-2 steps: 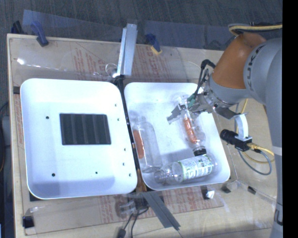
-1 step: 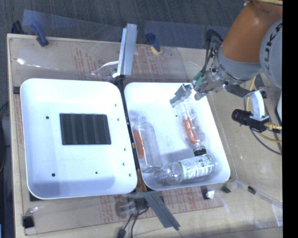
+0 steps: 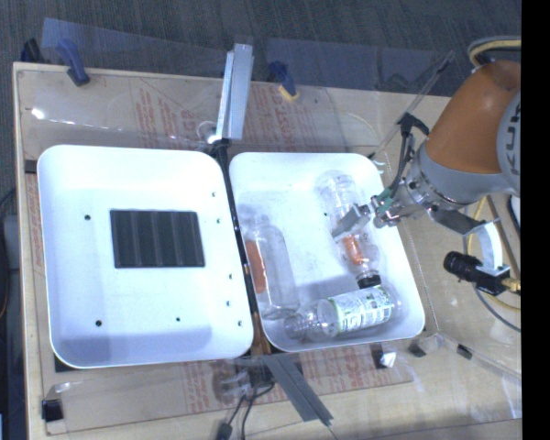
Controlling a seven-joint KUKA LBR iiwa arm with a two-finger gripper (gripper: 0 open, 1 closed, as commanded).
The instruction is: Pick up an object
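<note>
While I reach in from the right, my arm (image 3: 472, 140) — grey, with its orange band bulging above the wrist — hangs over the right edge of the right bin (image 3: 257, 168). My gripper (image 3: 362, 216) sits low over the far right part of that bin, just beside a clear bottle (image 3: 337, 191) lying near the far wall. Whether I am clenched or released I cannot tell; the metal at my tip blurs into the bottle's glare, and nothing shows plainly between my tips.

Just near of my gripper lies a small clear bottle with an orange band and a dark cap (image 3: 357, 253), slanting toward the near right. Along the near wall of the same bin rests a larger clear bottle with a green and white label (image 3: 348, 312), lying on its side, its dark cap end pointing right and far. On the left side of this bin a tall clear bottle with an orange strip (image 3: 266, 262) lies lengthwise, close against the wall shared with the other bin.

To the left, the left bin (image 3: 73, 319) holds a dark ribbed rectangle (image 3: 157, 238) flat on its floor, well apart from me. Both bins sit side by side on the wooden bench (image 3: 458, 374), and a grey bar (image 3: 234, 90) stands at the far edge between them.
</note>
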